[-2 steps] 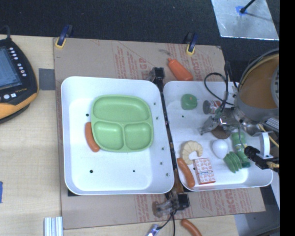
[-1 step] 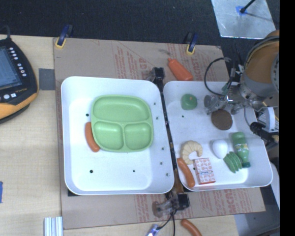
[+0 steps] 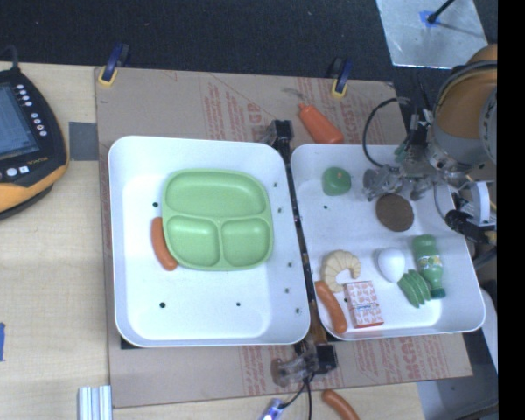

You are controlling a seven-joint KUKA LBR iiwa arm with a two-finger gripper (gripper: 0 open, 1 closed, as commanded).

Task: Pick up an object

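Brown disc (image 3: 395, 213), matte and round, flat on right bin (image 3: 455, 322) floor, directly under jaws; likely target. Gripper (image 3: 401, 180) low over far side of disc, at bin's far-right area. Jaw opening: cannot tell, metalwork blurs against white plastic. No object seen held.

To do well: centre over disc before descent, straddle its rim, close gently; low profile leaves little to grip, slip probable. Avoid bin's far wall.

Other items, placed from disc: green round piece (image 3: 337, 180) to left, glossy; white egg shape (image 3: 391, 263) just toward camera, smooth; green bottle (image 3: 427, 261) beside egg; croissant (image 3: 340, 266) toward camera-left, ridged; red-and-white carton (image 3: 363, 304) beyond that, boxy; orange sausage (image 3: 331, 308) beside carton. Well left of disc: left bin (image 3: 140, 313) with pale green divided tray (image 3: 218, 219), moulded, rounded corners.
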